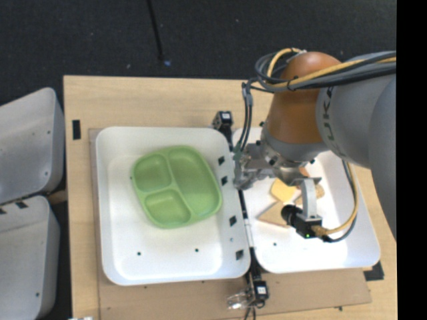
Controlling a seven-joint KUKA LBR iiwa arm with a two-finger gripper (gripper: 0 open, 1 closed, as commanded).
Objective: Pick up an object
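My arm reaches in from the right and hangs over the right bin [347,249], its orange band above the wrist. The gripper [288,187] points down into the bin's left half, just over a yellow flat piece [283,191] and a tan wedge-shaped piece [272,214]. The wrist body hides the fingertips. An orange-tan bit [319,192] peeks out to the right of the yellow piece. In the left bin [120,252] lies a green three-compartment plate [176,186], well apart from the gripper.
The two white bins sit side by side on a wooden bench [153,102], with black clips along their shared edge [235,199]. Cables loop from the wrist down to a black fitting [300,222]. Grey panels [27,152] stand at the far left.
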